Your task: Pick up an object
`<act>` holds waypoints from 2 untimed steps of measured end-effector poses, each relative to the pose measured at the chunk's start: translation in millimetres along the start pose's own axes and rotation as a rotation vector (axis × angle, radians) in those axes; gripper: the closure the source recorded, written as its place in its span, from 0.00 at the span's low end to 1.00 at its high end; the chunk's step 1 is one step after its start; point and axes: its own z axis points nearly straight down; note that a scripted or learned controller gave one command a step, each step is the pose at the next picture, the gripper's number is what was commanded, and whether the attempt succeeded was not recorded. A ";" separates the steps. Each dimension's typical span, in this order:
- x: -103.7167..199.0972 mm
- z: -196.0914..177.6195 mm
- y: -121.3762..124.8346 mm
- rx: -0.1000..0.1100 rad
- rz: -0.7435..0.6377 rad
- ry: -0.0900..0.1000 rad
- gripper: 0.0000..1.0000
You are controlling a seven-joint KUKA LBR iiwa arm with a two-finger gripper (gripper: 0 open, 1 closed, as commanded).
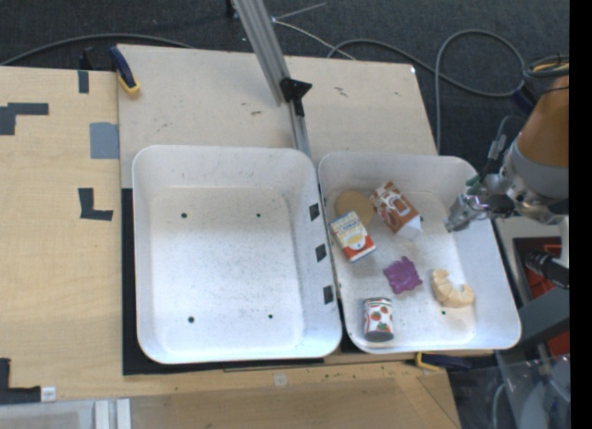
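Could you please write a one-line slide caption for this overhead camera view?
End effector poised over the right bin, near a small carton, purple block and can.

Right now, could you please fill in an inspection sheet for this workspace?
Surface: wooden bench, two white bins side by side.
Job's things: right bin holds small carton, brown-and-white box, tan disc, purple piece, can, tan toy.
Clutter: left bin, nothing seen inside; yellow-blue clamp on the bench.
Hand: hand over right bin's right edge, holding nothing.
Cables: several on dark floor.
Surroundings: slanted metal pole.
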 end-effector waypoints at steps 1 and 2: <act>0.0 -53.3 1.5 0.000 0.000 0.000 1.00; 59.8 -43.5 -5.8 0.007 -0.004 0.004 1.00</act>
